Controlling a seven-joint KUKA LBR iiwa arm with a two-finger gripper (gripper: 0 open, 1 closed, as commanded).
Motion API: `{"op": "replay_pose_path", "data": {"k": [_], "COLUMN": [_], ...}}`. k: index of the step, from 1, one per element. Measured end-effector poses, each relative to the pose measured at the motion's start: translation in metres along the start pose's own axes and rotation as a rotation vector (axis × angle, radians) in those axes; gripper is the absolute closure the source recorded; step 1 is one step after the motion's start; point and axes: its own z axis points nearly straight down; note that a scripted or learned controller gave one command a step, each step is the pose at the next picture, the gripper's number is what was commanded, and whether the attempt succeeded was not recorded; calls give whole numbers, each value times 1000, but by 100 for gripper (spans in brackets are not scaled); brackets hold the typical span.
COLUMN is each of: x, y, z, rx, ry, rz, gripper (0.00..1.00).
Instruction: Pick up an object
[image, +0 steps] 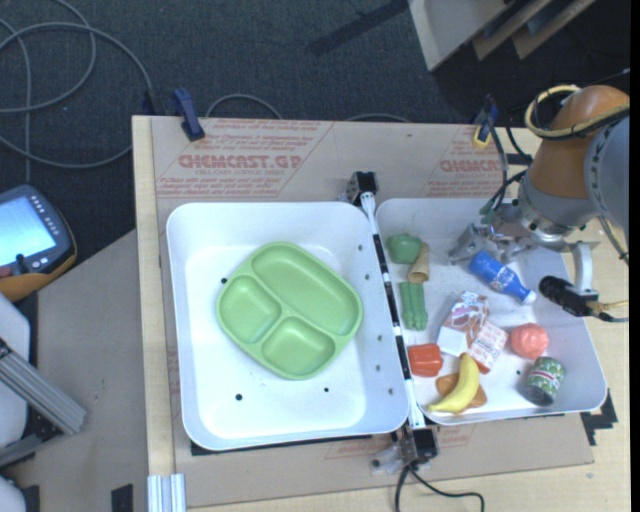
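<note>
My pincer over the right bin.
It hangs just above the blue bottle; whether it's parted, I cannot tell.

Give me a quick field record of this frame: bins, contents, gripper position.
left bin: green divided tray
right bin: blue bottle, banana, red block, green pieces, snack packet, pinkish ball, small can
gripper: over right bin's upper part, just above blue bottle
held object: none seen
</note>
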Motion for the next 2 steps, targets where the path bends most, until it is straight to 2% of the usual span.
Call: {"op": "replay_pose_path", "data": {"k": [1, 2], "x": [-27, -25], "y": [-18, -16], "z": [0, -11], "rx": [-1, -5], "ry": [-1, -1], "rz": [2, 0], "gripper": [0, 100]}}
